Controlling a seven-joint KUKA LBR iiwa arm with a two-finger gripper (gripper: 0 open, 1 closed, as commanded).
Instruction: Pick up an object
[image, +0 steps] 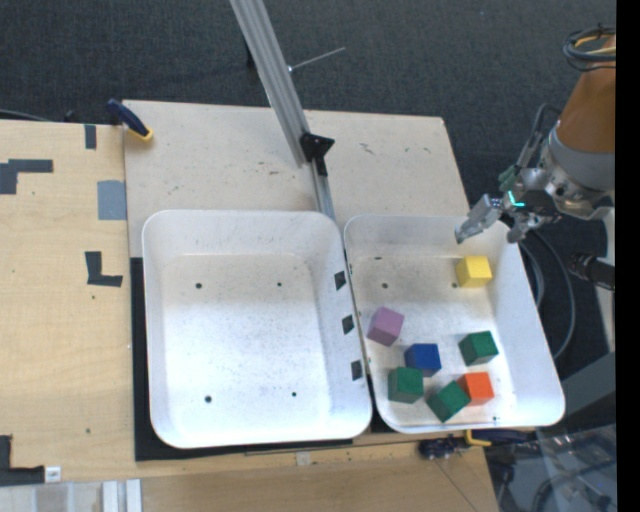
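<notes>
The right bin (395, 250) holds several small blocks: a yellow one (474, 270) near the back right, a purple one (386, 326), a blue one (423, 357), an orange one (478, 386) and three green ones (479, 347) (406, 383) (449, 400). My gripper (495, 222) hovers over the bin's back right corner, just above and behind the yellow block. Its fingers (474, 226) are spread, with nothing between them.
The left bin (160, 240) sits beside the right one. A slanted metal pole (285, 90) runs down to the gap between the bins. A blue and yellow tool (130, 119) lies on the bench at the back left.
</notes>
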